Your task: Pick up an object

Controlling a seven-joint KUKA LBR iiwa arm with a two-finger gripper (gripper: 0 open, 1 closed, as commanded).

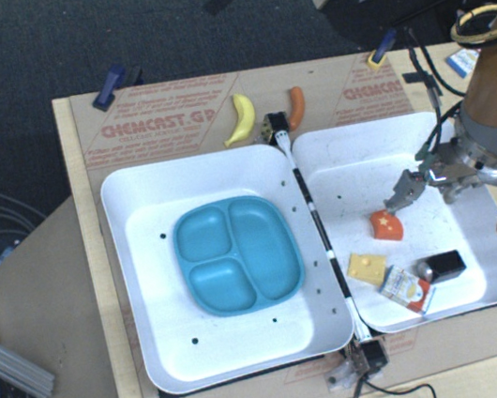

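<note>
- A small red-orange object (388, 227), strawberry-like, lies on the floor of the right bin (348, 166), near its middle.
- The gripper (407, 193) hangs just above and to the right of it, near but apart; its fingers point down-left toward it. Whether they are spread or pressed together I cannot tell, and nothing shows between them.
- Below the red piece lie a yellow cheese-like wedge (367, 268), a small printed packet (404, 289) and a black block (443, 266), all in the same bin.
- The left bin (161, 352) holds a blue plate (237, 254) with 3 compartments, lying flat.
- Both bins rest on a brown board (159, 123) with red lettering; behind them on it lie a yellow banana (240, 119) and an orange carrot-like piece (295, 107).
- Dark carpet (32, 50) surrounds the bench, with cables at the left.
</note>
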